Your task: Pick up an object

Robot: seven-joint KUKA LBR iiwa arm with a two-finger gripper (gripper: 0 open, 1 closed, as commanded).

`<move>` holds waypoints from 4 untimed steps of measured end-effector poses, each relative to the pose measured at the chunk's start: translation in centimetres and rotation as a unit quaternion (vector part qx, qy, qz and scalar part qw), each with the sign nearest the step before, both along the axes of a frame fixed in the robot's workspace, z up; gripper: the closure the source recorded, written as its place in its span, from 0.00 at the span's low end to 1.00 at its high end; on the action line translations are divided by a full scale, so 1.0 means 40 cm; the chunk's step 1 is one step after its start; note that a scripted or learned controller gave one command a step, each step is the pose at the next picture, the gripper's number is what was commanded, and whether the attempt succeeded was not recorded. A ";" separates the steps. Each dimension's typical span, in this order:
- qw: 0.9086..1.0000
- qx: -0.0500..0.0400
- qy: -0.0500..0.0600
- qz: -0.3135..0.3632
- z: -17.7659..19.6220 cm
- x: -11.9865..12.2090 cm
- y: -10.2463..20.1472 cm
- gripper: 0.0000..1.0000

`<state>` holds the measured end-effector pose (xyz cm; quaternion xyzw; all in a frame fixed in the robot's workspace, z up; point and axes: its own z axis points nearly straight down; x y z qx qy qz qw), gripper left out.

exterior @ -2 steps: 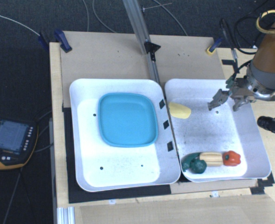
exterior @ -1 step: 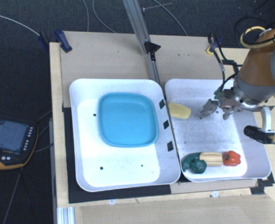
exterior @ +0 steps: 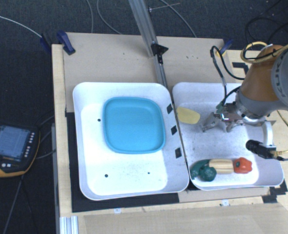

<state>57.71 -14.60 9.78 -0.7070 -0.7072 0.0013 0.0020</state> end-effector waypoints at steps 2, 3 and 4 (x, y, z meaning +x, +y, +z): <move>1.000 -0.001 -0.004 0.000 0.142 0.017 0.004 1.00; 1.000 -0.001 -0.005 0.000 0.250 0.018 -0.006 1.00; 1.000 -0.001 -0.005 0.000 0.385 0.031 -0.029 1.00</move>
